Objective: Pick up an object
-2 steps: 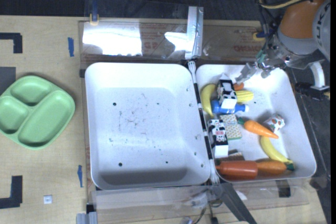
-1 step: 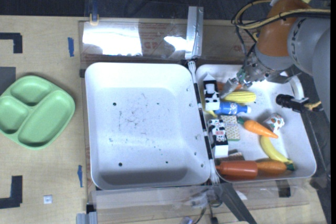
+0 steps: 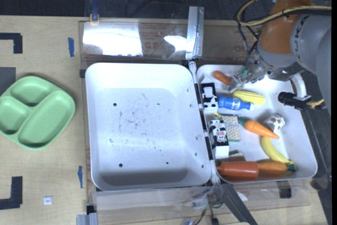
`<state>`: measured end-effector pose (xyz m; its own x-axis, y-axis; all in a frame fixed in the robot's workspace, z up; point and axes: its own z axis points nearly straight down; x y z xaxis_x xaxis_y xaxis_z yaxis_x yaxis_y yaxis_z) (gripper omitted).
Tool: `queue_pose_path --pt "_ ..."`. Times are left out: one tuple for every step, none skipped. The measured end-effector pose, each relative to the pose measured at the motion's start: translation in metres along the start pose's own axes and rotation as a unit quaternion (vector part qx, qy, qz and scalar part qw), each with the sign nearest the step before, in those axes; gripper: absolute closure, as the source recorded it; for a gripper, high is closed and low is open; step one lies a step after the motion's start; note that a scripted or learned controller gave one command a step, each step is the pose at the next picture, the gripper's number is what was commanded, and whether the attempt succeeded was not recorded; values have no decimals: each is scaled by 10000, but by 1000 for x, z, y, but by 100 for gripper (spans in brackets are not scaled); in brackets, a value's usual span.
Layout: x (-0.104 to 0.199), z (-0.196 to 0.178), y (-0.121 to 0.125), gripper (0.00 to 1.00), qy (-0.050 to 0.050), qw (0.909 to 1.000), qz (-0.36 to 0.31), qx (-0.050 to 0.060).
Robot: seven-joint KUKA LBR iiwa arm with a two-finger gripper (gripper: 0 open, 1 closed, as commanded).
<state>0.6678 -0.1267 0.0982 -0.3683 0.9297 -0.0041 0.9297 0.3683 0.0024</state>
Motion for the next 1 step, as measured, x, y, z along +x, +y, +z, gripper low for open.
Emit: queue_pose_path --pt "77 -101 -7 100 12 9972 -745 -7"
